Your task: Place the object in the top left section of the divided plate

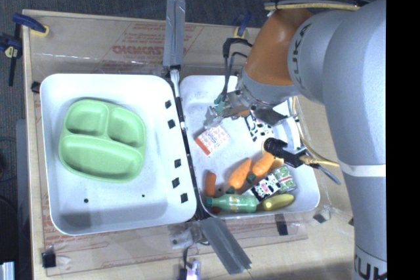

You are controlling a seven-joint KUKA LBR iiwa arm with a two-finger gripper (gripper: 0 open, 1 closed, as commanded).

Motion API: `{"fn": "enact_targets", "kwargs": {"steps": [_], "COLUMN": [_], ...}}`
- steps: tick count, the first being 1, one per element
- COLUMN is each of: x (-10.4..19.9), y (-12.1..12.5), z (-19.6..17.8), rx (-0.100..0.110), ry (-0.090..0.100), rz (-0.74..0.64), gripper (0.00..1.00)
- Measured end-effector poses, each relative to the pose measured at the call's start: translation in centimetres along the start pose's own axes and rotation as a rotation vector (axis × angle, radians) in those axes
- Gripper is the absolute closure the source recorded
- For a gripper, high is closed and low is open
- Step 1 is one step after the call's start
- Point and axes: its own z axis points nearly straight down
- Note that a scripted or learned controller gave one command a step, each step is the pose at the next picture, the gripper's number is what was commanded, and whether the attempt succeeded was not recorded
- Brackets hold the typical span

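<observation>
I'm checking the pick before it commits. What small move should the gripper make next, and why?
Probably ease straight down toward the red-and-white packet. The gripper hangs just above it in the right bin, with nothing visibly between its fingers, and the green divided plate in the left bin has nothing in its top left section.

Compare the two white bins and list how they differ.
The left bin bears one thing, a green divided plate; the right bin bears a heap of small things: carrots, a green bottle, a small red and white packet.
The arm's gripper hangs over the right bin, while nothing hangs over the left bin.
Both are shallow, white and set side by side.
</observation>
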Motion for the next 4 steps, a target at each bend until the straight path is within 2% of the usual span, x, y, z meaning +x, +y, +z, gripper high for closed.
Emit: {"fn": "enact_targets", "kwargs": {"steps": [1,2,3,4], "x": [-8.2,-11.4,-11.3,-10.4], "y": [0.9,0.6,0.7,-3.5], "z": [-7.8,-14.0,-14.0,-24.7], "rx": [-0.005,-0.005,-0.004,-0.006], "ry": [-0.003,-0.004,-0.004,-0.005], "rz": [-0.029,-0.176,-0.178,-0.061], "gripper": [1.0,1.0,0.0,0.0]}}
